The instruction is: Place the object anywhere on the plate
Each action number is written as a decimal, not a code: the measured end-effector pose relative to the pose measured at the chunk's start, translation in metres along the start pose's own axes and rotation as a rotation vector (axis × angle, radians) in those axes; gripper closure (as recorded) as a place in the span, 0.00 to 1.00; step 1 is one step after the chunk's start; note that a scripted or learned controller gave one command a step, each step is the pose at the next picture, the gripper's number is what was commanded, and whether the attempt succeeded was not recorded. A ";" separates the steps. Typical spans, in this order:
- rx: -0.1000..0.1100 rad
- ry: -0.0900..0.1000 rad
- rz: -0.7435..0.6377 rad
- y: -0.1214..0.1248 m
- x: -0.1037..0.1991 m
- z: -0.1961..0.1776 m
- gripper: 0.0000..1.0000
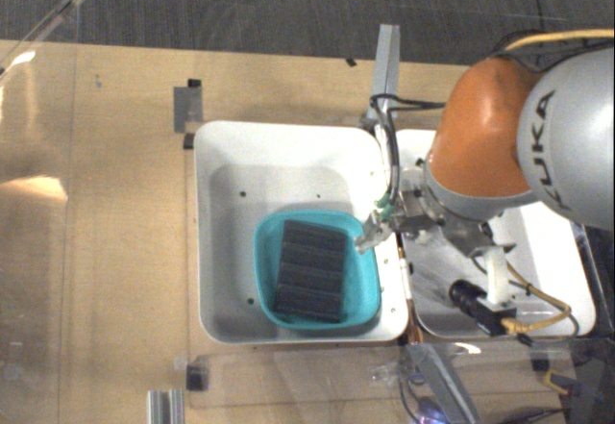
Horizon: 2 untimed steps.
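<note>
A teal square plate (362,292) sits in the front right part of the left white bin (223,211). A dark ribbed rectangular block (310,270) lies flat on the plate, a little left of its middle. My gripper (371,236) hangs just over the plate's right rim, to the right of the block and apart from it. Nothing shows in the gripper. The arm's wrist and orange band (478,145) hide most of what is above the gripper.
The right white bin (567,278) lies under the arm, and the wall between the two bins runs just right of the gripper. A black cable plug (473,301) and yellow cable hang over it. A grey post (386,59) stands behind the bins.
</note>
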<state>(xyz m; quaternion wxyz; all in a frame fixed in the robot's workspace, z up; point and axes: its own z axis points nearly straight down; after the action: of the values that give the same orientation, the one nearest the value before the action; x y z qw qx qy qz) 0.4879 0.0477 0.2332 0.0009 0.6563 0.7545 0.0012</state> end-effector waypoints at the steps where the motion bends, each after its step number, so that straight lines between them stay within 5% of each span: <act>1: -0.005 0.000 -0.002 0.002 0.001 -0.011 1.00; 2: -0.005 0.000 -0.003 0.002 0.001 -0.011 0.00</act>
<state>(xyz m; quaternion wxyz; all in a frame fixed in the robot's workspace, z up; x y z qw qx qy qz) 0.4897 0.0486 0.2438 0.0024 0.6553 0.7553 0.0031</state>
